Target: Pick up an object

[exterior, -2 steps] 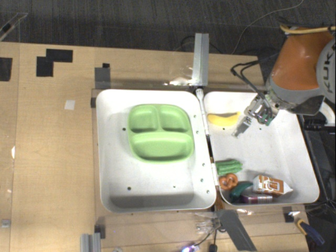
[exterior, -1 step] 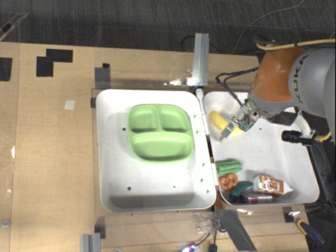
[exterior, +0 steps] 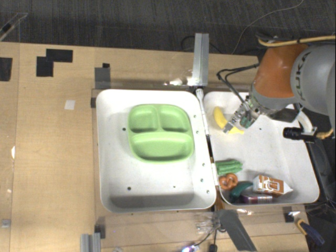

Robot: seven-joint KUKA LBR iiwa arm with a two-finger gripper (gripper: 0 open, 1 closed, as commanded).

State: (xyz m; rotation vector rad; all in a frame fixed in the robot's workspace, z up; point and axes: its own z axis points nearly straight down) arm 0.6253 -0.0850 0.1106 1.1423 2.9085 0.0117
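A yellow banana [exterior: 219, 116] lies in the right bin [exterior: 283, 156], near its back left corner. My gripper [exterior: 234, 124] points down and to the left, with its tip at the banana's right end, touching or just over it. Nothing visibly hangs from the gripper. The grey arm with its orange band [exterior: 275, 72] reaches in from the upper right. Along the bin's front lie a green vegetable-like toy [exterior: 229, 166], a brown pretzel [exterior: 228, 181], a small white and orange carton [exterior: 270, 184] and a dark green and purple item [exterior: 248, 196].
The left bin [exterior: 113, 156] holds a green divided plate [exterior: 159, 132]. A metal post [exterior: 200, 59] stands behind the ridge between the bins. A black cable [exterior: 236, 75] loops near the wrist. White bin floor shows between the banana and the front objects.
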